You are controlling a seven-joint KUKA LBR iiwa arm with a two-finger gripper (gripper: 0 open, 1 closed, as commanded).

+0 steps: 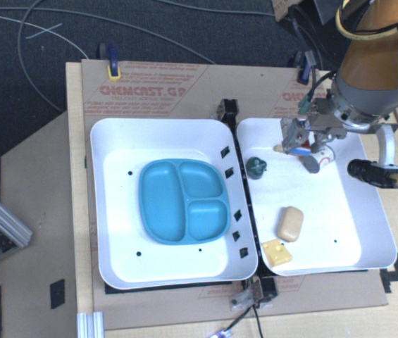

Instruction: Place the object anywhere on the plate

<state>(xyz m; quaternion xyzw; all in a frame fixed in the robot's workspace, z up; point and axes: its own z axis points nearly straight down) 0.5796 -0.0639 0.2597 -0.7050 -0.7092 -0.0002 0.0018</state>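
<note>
A blue divided plate (183,201) lies in the left white bin (114,146). In the right bin (353,217) rest a tan bread-roll shape (290,224), a yellow cheese-like wedge (276,253) at the front rim, and a small dark green object (256,167) close to the divider. My gripper (304,150) hangs over the back of the right bin, up and to the right of the green object. A small blue and red piece shows at its tips, but I cannot make out whether it is gripped.
Black clips run along the divider (237,189) between the bins. A black cylindrical part (371,172) juts over the right bin's right rim. Cables (58,27) lie on the dark floor behind the bench, and a blue clamp (114,65) sits at the board's back left.
</note>
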